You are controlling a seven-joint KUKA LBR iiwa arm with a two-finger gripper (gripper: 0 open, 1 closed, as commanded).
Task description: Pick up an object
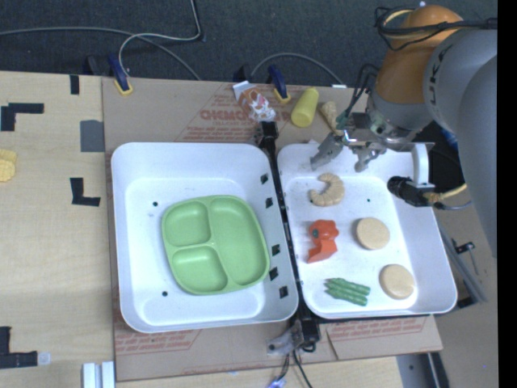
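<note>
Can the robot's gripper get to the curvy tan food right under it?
Probably yes. The gripper hangs open just above the curvy tan food, which lies apart from the other pieces, with nothing over it.

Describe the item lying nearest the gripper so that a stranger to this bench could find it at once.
Start at the right bin, the one without the green plate. Near its far end, just below the gripper, lies a pale tan curved pastry. It is the one crescent shape there: the two biscuits are flat and round, the red piece is blocky, and the beans are green.
</note>
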